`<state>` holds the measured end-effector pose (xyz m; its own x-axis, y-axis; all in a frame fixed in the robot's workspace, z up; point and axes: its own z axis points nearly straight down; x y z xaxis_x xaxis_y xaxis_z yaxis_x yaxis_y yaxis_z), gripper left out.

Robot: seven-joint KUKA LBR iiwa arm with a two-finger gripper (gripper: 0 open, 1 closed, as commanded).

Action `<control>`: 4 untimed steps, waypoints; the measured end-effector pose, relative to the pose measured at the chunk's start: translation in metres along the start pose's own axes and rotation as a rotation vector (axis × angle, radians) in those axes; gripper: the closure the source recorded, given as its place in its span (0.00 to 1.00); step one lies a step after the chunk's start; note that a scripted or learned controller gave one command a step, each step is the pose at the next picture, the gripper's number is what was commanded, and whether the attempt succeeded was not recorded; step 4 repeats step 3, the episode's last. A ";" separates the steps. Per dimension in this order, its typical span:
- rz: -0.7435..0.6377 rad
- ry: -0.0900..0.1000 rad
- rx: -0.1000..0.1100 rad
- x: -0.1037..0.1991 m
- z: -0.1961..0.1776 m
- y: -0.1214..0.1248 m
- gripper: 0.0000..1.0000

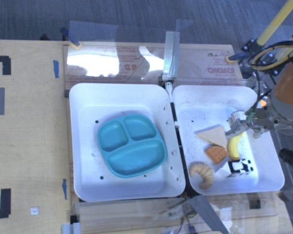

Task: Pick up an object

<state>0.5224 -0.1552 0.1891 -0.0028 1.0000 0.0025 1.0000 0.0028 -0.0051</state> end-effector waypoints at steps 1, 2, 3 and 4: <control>-0.225 -0.001 -0.015 -0.004 0.097 0.005 0.00; -0.225 -0.005 -0.027 -0.004 0.086 0.009 1.00; -0.119 -0.003 -0.009 0.047 -0.021 -0.012 1.00; -0.119 -0.003 -0.009 0.047 -0.021 -0.012 1.00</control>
